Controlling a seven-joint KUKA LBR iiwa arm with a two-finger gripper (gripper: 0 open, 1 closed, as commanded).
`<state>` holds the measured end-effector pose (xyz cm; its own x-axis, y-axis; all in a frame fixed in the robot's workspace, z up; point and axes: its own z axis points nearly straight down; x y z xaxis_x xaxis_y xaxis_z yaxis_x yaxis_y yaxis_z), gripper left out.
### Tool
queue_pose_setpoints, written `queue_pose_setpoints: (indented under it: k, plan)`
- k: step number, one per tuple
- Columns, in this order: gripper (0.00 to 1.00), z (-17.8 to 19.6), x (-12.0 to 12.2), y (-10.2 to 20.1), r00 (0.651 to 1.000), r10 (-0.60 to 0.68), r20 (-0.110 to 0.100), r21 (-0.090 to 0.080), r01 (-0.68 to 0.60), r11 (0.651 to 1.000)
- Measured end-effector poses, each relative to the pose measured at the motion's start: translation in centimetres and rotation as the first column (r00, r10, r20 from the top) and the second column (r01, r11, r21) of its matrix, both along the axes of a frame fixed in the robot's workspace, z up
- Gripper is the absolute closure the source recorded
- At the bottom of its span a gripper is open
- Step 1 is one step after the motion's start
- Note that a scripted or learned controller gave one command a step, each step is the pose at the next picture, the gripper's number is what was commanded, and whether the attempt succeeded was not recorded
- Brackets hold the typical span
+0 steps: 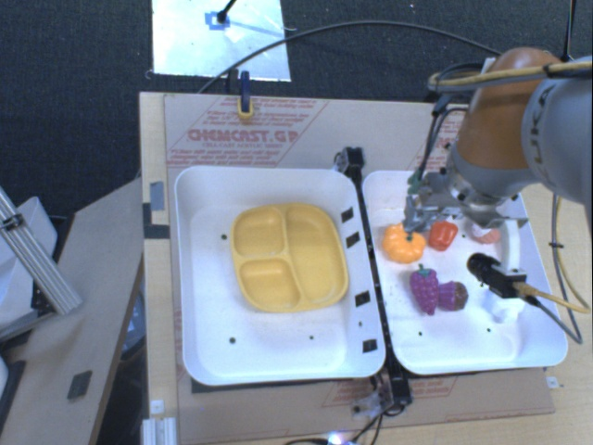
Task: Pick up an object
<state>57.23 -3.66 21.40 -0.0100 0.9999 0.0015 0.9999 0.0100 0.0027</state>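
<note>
My gripper hangs over the far left part of the right bin, just above and between an orange bell pepper and a red pepper. Nothing is visibly held in it. A bunch of purple grapes lies nearer the front, with a dark maroon piece touching its right side. A pink item peeks out from under the wrist, partly hidden by it.
The left bin holds a yellow divided plate near its middle. A ridge with black clips separates the two bins. The arm's grey and orange body covers the far right of the right bin.
</note>
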Motion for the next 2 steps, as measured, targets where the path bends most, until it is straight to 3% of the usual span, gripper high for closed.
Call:
queue_pose_setpoints:
  k: [2]
  plan:
    - [1.0,1.6,2.2,10.2,1.0,-0.001,0.0,0.0,0.001,1.0]
